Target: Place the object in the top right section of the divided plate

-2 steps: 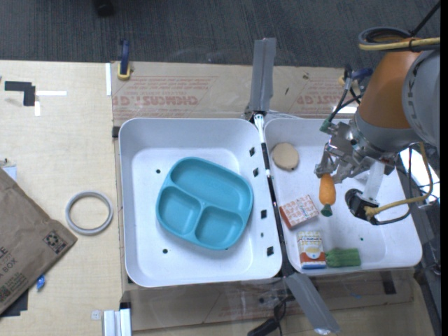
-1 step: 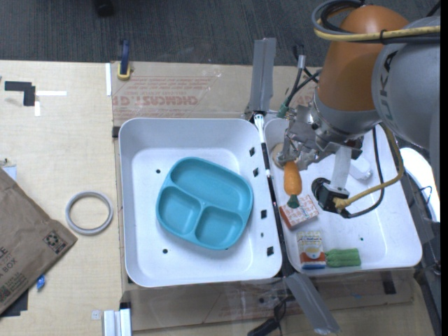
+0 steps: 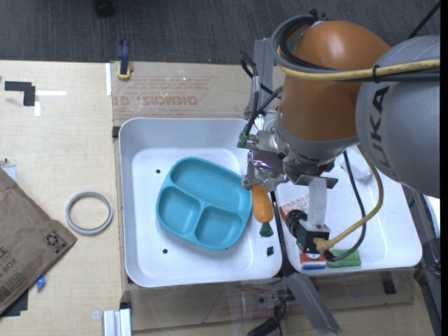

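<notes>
A blue divided plate (image 3: 203, 203) with three sections lies in the left white bin (image 3: 140, 187). An orange toy carrot (image 3: 262, 206) with a dark green tip hangs upright just off the plate's right rim, near the wall between the two bins. My gripper (image 3: 257, 182) is directly above it, shut on the carrot's upper end. The grey arm with its orange band covers most of the right bin (image 3: 399, 250).
A red-and-white packet (image 3: 297, 207), a green item (image 3: 344, 259) and a small blue-and-red item (image 3: 313, 262) lie in the right bin. A grey tape ring (image 3: 89, 211) and a brown cardboard package (image 3: 24, 247) lie on the bench at left.
</notes>
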`<state>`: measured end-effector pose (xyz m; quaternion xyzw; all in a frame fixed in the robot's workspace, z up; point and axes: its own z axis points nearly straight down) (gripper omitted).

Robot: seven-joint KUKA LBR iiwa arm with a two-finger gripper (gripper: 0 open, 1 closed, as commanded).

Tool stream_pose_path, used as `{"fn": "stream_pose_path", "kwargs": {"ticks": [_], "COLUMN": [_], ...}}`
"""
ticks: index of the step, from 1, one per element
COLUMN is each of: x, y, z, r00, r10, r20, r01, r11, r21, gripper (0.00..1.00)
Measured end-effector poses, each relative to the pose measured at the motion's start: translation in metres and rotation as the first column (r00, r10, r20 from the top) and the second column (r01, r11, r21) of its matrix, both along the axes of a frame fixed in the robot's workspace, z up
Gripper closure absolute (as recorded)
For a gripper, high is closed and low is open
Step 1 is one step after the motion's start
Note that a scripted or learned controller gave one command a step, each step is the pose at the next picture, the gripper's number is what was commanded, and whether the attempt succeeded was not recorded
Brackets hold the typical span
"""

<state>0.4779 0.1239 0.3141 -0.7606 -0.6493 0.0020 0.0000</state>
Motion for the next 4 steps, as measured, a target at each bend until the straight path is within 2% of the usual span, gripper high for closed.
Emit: {"fn": "stream_pose_path", "kwargs": {"ticks": [1,2,3,4], "x": [0.000,0.060,0.059,0.042], "y": [0.061,0.062,0.050,0.098], "z": [-0.024,-0.142,-0.031,-0.048], "r00": [0.950,0.959,0.942,0.943], "r10": [0.311,0.284,0.334,0.333], "r20": [-0.003,-0.003,0.000,-0.003], "r01": [-0.311,-0.284,-0.334,-0.333], "r11": [0.950,0.959,0.942,0.943], "r21": [0.001,0.001,0.000,0.000], "gripper": [1.00,1.00,1.00,1.00]}}
